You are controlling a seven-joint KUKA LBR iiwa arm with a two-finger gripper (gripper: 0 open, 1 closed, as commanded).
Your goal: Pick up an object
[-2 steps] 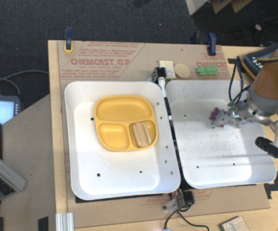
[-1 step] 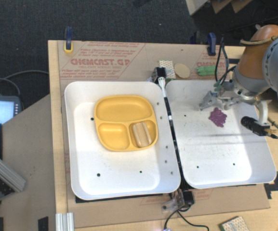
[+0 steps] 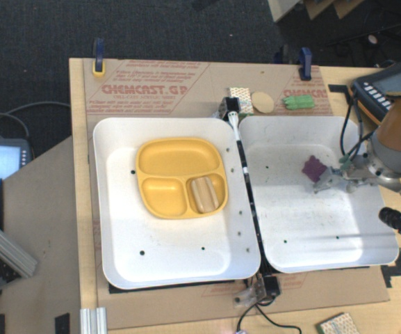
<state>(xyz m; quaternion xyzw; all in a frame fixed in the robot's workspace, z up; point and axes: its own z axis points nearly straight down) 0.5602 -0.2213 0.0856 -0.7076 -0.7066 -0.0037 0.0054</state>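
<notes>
Grey, the arm (image 3: 395, 145) leans in over the right bin's (image 3: 304, 249) right edge, its gripper (image 3: 323, 181) low beside a purple block (image 3: 314, 168); its grip cannot be told.

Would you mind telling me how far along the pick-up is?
Done: the arm has reached into the right bin, with its hand low beside the purple object. In hand: closing in on it. Left: gripping and lifting, since the object looks to rest on the bin floor.
</notes>
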